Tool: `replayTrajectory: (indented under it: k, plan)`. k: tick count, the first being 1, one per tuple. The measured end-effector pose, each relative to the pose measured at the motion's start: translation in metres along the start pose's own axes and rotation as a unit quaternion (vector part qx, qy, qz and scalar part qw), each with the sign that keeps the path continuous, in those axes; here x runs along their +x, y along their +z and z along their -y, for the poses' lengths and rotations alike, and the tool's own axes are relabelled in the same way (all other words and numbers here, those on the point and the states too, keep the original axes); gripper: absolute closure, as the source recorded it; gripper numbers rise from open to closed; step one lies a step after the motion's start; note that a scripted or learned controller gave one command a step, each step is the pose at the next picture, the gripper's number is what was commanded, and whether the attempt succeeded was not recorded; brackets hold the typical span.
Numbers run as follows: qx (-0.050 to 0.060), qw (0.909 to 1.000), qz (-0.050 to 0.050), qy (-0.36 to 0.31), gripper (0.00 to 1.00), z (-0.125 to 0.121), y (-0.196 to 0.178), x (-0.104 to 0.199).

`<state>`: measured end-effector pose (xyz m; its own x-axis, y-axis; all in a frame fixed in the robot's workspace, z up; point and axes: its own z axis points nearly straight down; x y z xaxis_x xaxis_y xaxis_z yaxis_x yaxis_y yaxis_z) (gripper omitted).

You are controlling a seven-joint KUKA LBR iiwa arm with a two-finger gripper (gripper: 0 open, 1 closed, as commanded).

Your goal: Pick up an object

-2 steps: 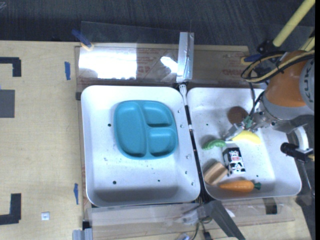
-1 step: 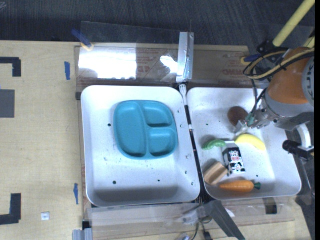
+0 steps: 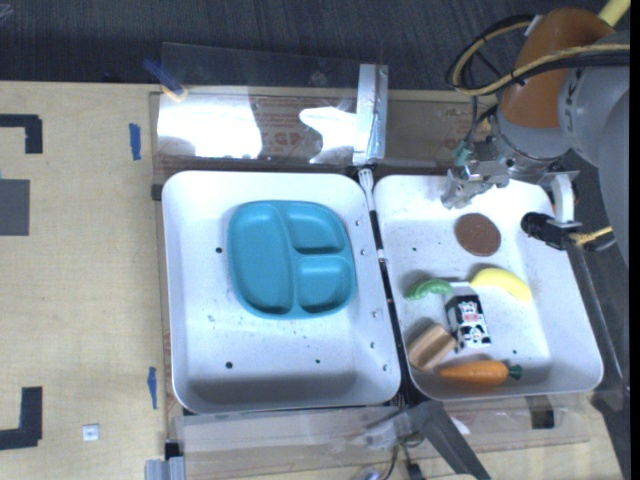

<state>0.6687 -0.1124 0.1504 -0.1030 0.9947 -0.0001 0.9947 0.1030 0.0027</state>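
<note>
Down by the near edge of the right bin (image 3: 570,353) lies the carrot (image 3: 473,372). Farther back sits a brown cookie (image 3: 478,233). Above it hangs my gripper (image 3: 470,180); whether it's open, I cannot tell.

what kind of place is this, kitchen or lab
Most likely a robot lab bench, not a kitchen: two white bins set side by side, toy food such as a carrot and banana, and a robot arm reaching in.
</note>
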Motion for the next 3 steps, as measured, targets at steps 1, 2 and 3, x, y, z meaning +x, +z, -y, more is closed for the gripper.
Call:
replayTrajectory:
  k: [1, 2, 3]
  plan:
    - [0.001, 0.9872, 0.000, -0.160, 1.00, 0.076, -0.063, -0.039]
    - [0.001, 0.9971, 0.000, -0.076, 1.00, 0.028, -0.056, -0.022]
    - [0.001, 0.9971, 0.001, -0.076, 0.00, 0.028, -0.056, -0.022]
